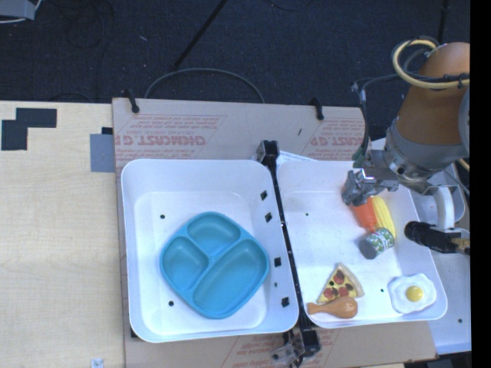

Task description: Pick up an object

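- the toy food lies in the right bin (307, 205): an orange carrot (365, 215) and a yellow corn cob (383, 215) lie side by side near its upper right, touching each other.
- a small grey-green can (378, 243) lies on its side just below the carrot and corn.
- a pizza slice (342, 283) and a drumstick (333, 309) lie near the front edge, with a fried egg (413, 293) in the front right corner.
- the gripper (357, 188) sits low at the upper end of the carrot and corn, just beside or touching them; whether it is open, closed or gripping cannot be told.
- the arm (430, 113) comes in from the right, its orange band above the grey wrist, bent down over the bin's far right corner.
- the left bin (146, 182) holds a blue divided plate (214, 264), well apart from the gripper.
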Motion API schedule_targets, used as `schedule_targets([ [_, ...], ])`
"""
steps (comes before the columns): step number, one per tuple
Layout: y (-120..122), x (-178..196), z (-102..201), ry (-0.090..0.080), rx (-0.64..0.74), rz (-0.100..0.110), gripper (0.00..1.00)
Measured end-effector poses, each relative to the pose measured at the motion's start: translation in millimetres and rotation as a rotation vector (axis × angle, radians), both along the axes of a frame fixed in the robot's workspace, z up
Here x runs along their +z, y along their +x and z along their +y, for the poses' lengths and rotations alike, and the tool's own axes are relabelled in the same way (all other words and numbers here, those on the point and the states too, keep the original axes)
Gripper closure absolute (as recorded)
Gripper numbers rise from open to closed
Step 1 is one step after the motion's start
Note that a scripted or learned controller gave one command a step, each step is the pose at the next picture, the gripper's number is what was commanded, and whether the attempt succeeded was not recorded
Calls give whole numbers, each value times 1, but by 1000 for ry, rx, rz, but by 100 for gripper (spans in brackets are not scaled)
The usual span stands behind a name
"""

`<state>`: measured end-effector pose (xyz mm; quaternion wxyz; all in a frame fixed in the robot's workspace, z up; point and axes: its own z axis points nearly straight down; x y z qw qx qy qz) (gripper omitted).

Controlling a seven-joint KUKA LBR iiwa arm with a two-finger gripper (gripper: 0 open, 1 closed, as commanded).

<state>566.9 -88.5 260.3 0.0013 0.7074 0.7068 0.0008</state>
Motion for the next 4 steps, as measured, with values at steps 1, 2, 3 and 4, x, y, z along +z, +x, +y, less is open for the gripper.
schedule_targets([
  [1, -8, -16, 51, 3, 4, 8, 100],
  [2, -12, -28, 97, 3, 4, 8, 100],
  [3, -19, -19, 149, 3, 6, 6, 100],
  [4, -30, -17, 193, 2, 6, 7, 100],
])
